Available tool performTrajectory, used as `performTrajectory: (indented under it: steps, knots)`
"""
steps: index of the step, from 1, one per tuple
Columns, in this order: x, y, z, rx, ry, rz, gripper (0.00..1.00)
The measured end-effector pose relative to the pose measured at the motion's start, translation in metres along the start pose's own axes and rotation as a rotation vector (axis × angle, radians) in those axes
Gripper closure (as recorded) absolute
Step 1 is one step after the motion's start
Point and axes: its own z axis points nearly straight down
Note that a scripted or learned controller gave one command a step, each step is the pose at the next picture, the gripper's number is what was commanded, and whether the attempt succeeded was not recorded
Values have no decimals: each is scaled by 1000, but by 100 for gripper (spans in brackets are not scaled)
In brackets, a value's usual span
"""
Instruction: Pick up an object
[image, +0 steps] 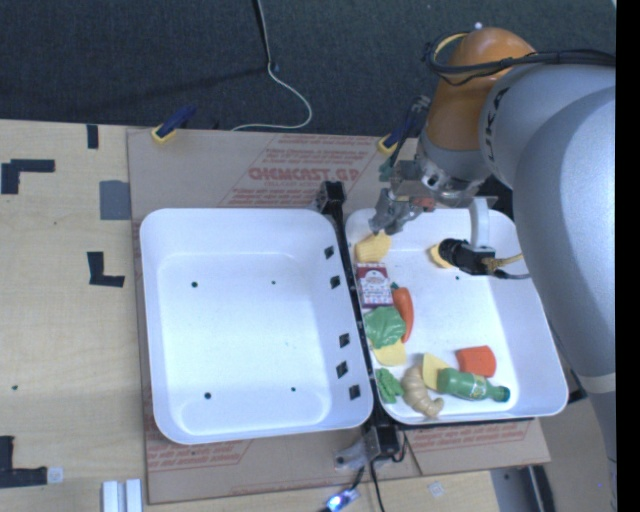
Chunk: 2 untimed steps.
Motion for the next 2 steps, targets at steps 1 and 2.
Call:
performTrajectory:
  steps: [1,2]
  knots:
    - [79,-1,0,1,2,-7,100]
    - [160,-1,0,1,3,-8,100]
